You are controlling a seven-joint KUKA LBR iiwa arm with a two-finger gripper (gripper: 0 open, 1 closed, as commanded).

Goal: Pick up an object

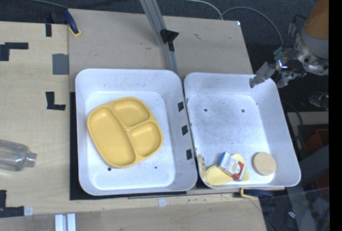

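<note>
Objects for picking are lying in the near corner of the right bin (278, 117): a small round tan disc (264, 163), a yellow piece (216, 175) and a small packet with red and blue print (232, 166) that is resting against or partly on the yellow piece. The disc is sitting just beside that pair but apart from it, near the bin's right wall. The left bin (83, 117) is holding a yellow divided tray (124, 131), lying flat and angled within it. The gripper (266, 74) is hanging at the far right corner of the right bin, over or just outside its rim, well apart from all three small items; nothing is sitting between its fingers, and whether they are spread or closed cannot be told at this angle and blur. A clear plastic bottle (15, 156) is lying on the bench to the left of the bins, outside the working area. Judged from this layout, the task is standing at the approach step, with no grasp begun. The next move is calling for travel along the right bin toward its near corner, then a descent onto one item; the disc, standing alone, is appearing the cleaner target, though its closeness to the wall is leaving little room for a finger.
</note>
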